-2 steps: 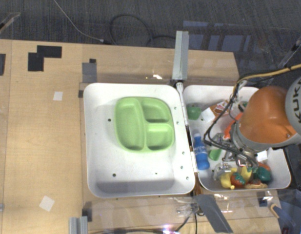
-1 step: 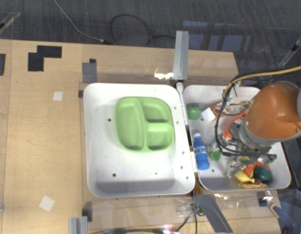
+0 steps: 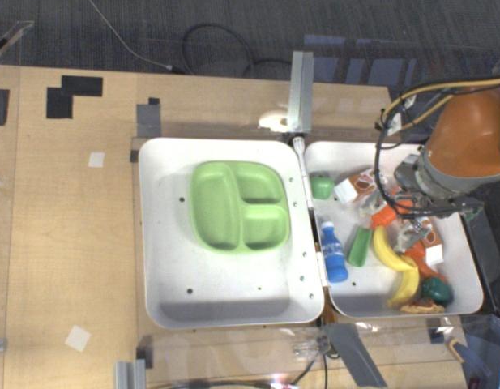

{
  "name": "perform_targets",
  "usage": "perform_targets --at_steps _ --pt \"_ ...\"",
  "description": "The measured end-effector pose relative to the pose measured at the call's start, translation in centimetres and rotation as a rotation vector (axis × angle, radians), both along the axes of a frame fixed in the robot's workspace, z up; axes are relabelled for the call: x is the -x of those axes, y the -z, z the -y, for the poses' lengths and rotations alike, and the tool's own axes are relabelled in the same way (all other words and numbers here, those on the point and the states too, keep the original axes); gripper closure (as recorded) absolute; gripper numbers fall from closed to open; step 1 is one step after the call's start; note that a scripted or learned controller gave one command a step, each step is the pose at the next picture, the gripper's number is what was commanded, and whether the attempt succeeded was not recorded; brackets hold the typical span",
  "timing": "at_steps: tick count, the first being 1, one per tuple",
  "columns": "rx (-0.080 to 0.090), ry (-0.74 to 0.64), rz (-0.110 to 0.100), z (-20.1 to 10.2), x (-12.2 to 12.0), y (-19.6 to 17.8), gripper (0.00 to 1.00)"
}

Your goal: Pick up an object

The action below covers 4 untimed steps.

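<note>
Arm (image 3: 470, 140): over right bin (image 3: 468, 298)
Tool (image 3: 412, 232): above banana (image 3: 393, 256); grip state cannot tell
Left bin (image 3: 164, 290): green divided tray (image 3: 238, 206)

No readable text anywhere from my cam. Blue bottle (image 3: 334, 254) at the left side of the right bin has a white label, but it's too small and blurred, can't get any letters. Small packets (image 3: 356, 186) in the upper part of that bin show white and red-brown print, also illegible. White card (image 3: 433, 254) near the banana (image 3: 393, 260) carries no marks I can read. Black patches (image 3: 71, 94) on the bench, upper left of frame, are plain shapes, no nos. or signs.
</note>
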<state>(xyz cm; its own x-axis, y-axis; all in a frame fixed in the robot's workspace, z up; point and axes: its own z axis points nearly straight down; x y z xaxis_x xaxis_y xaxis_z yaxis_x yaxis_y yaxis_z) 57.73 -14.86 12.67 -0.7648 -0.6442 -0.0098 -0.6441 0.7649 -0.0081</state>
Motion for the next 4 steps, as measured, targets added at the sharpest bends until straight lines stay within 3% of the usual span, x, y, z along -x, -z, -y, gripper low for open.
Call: perform_targets --at_steps 1,2,3,4 --pt "0.004 -0.189 0.003 -2.4 4.7 3.7 0.00" --pt "0.011 -0.250 0.008 -4.2 6.4 3.6 0.00" --pt "0.009 -0.251 0.020 -4.6 6.0 2.3 1.00" --pt "0.008 -0.492 0.002 -1.8 2.1 -13.4 1.00"
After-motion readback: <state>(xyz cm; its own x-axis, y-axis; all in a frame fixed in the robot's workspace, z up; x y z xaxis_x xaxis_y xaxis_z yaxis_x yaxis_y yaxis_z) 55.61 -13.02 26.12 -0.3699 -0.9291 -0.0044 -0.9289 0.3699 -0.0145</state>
